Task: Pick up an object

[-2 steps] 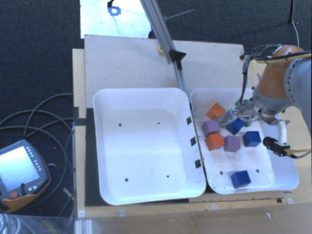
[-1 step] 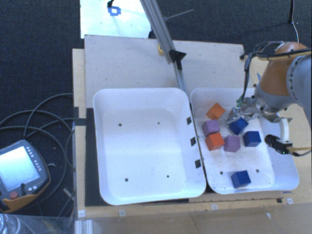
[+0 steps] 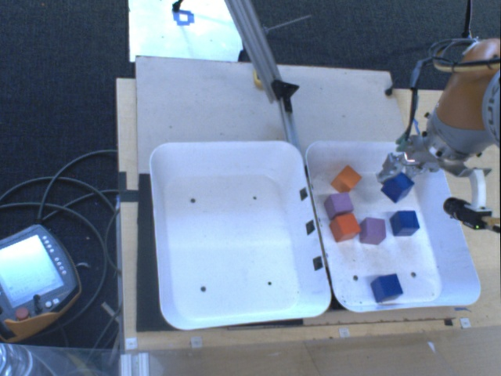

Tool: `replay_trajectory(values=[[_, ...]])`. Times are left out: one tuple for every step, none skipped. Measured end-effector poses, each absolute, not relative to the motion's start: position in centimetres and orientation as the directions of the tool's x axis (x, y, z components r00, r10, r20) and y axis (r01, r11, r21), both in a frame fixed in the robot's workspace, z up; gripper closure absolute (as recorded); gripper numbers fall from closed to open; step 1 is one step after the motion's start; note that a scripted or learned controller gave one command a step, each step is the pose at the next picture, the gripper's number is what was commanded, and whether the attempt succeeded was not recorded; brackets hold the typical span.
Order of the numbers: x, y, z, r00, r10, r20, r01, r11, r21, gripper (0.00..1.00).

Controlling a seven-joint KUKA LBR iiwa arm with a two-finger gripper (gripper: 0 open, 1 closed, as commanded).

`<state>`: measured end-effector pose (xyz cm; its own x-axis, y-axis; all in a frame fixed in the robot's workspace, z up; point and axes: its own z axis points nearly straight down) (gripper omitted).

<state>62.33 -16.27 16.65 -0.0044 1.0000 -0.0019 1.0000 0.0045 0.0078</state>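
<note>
So from the overhead camera you've got the two white bins sitting side by side on the bench. The left bin (image 3: pixel 168 210) has nothing but its dark dots on the floor, and all the cubes are over in the right bin (image 3: pixel 458 276).

The arm (image 3: pixel 470 104) comes in from the right, orange band above the grey wrist, and the gripper (image 3: pixel 397 172) is down over the upper part of the right bin. There's a blue cube (image 3: pixel 398 187) right at the tips, tilted and looking like it's tucked up against the fingers. Honestly I can't tell from this angle whether the pincer is spread or pinching that cube, the metal bits just blur together up there.

The rest of the cubes are on the bin floor:
- an orange cube (image 3: pixel 345 178) near the top left of that bin
- a purple cube (image 3: pixel 339 205) just below it, touching a second orange cube (image 3: pixel 344 227)
- another purple cube (image 3: pixel 373 230) right beside that one
- a second blue cube (image 3: pixel 405 222) next to that, to the right
- a third blue cube (image 3: pixel 387 287) down near the front edge, apart from the others

Off the bench on the left there's a teach pendant (image 3: pixel 31 276) on the dark carpet with its cables (image 3: pixel 70 186) looping around.
</note>
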Motion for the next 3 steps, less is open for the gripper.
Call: replay_trajectory(values=[[62.5, -16.3, 22.1, -0.005, 1.000, -0.002, 1.000, 0.005, 0.008, 1.00], [62.7, -11.1, 23.4, -0.011, 1.000, 0.002, 1.000, 0.011, 0.003, 1.00], [62.2, -5.4, 24.3, -0.011, 1.000, 0.003, 1.000, 0.011, 0.001, 1.00]])
